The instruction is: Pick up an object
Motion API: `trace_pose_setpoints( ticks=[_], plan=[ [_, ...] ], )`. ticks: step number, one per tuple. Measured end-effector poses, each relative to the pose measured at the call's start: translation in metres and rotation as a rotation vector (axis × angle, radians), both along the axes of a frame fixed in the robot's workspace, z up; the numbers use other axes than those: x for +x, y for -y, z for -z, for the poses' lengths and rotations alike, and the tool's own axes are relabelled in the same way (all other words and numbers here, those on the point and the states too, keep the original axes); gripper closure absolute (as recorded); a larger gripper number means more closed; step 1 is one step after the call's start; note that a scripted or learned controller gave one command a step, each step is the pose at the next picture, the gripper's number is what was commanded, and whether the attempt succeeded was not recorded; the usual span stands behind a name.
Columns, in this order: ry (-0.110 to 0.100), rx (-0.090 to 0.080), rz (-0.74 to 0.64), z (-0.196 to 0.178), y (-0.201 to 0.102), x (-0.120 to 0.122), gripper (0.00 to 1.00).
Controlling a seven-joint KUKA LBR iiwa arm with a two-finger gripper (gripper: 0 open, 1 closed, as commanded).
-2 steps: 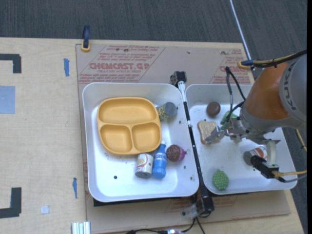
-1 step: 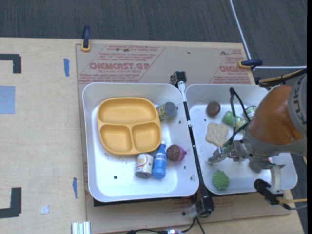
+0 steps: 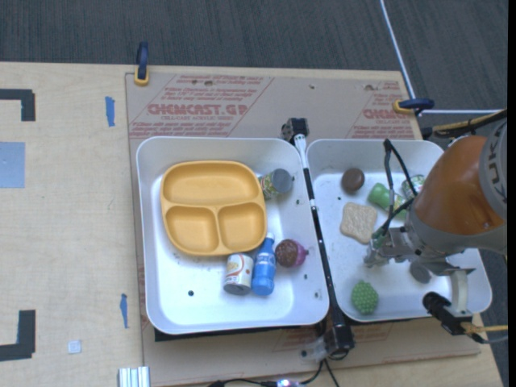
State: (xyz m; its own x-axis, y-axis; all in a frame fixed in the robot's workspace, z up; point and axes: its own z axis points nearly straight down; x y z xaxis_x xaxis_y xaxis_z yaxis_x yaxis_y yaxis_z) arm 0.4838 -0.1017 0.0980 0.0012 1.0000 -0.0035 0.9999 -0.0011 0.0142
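Over the right bin point(image 3: 482, 290), the gripper point(image 3: 379, 255) is lowered between a beige bread slice point(image 3: 358, 221) and a green bumpy ball point(image 3: 364, 297); its closure cannot be told. The ball is judged light, slightly soft, prone to rolling, best grasped across its middle.

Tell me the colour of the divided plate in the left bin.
The divided plate is yellow-orange, seen plainly in the camera view.

A pale wooden counter point(image 3: 64, 240) carries a printed board point(image 3: 242, 103) (clamped at two corners), and on that board two white bins point(image 3: 153, 216) sit side by side.
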Motion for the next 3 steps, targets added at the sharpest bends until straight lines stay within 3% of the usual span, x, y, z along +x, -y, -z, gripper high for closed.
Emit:
trace_pose_setpoints(
  ticks=[1,3],
  plan=[
    [-0.001,0.000,0.000,0.000,0.000,0.000,0.00],
    [-0.009,0.001,0.000,0.011,-0.008,-0.003,0.00]
  ],
)
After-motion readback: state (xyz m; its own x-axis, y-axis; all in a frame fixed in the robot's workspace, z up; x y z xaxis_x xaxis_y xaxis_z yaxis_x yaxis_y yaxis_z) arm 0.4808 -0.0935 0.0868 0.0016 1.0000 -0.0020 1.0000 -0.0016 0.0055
